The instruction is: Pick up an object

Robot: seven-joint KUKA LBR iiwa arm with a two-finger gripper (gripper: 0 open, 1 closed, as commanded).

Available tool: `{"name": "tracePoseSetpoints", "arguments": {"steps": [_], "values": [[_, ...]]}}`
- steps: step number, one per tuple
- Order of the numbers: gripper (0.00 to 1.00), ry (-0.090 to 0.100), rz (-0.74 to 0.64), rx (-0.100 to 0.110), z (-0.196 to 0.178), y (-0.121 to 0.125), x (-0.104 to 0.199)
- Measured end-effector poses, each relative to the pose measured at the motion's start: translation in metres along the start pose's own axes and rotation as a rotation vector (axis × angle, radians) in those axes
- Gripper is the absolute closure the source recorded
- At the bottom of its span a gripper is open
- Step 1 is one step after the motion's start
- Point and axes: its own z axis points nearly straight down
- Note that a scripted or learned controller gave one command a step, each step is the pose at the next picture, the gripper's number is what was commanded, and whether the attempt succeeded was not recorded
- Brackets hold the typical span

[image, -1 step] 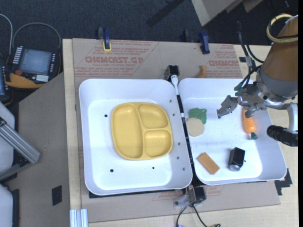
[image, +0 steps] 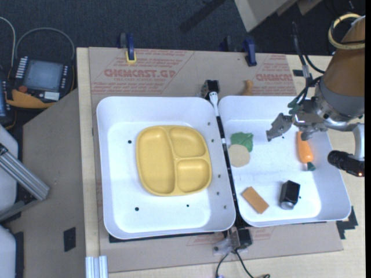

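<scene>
- So the arm's in from the right with its gripper (image: 288, 124) hanging over the upper part of the right bin (image: 332, 212). Looks like the approach step to me; nothing is picked yet.
- Jaws look spread apart with nothing between them, as far as this angle lets me see.
- Candidates are all in the right bin: an orange carrot (image: 305, 151) just right of the gripper, a green leafy piece (image: 242, 139) and a pale round disc (image: 238, 155) by the left wall, a tan block (image: 254, 200) and a small black object (image: 290, 193) along the near side.
- Left bin (image: 113, 213) just has the yellow divided tray (image: 173, 158).
- My guess: the carrot's closest, so the next move needs a short shift right, jaws lined up across its narrow width, then a straight drop.
- It's near the bin's right wall, so clearance could be tight.
</scene>
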Motion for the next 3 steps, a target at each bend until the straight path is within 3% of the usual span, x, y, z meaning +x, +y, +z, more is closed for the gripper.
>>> {"name": "tracePoseSetpoints", "arguments": {"steps": [1, 3], "values": [[0.0, 0.002, 0.0, 0.007, 0.057, 0.008, 0.005], [0.0, 0.003, 0.001, 0.002, 0.155, -0.001, 0.008]]}}
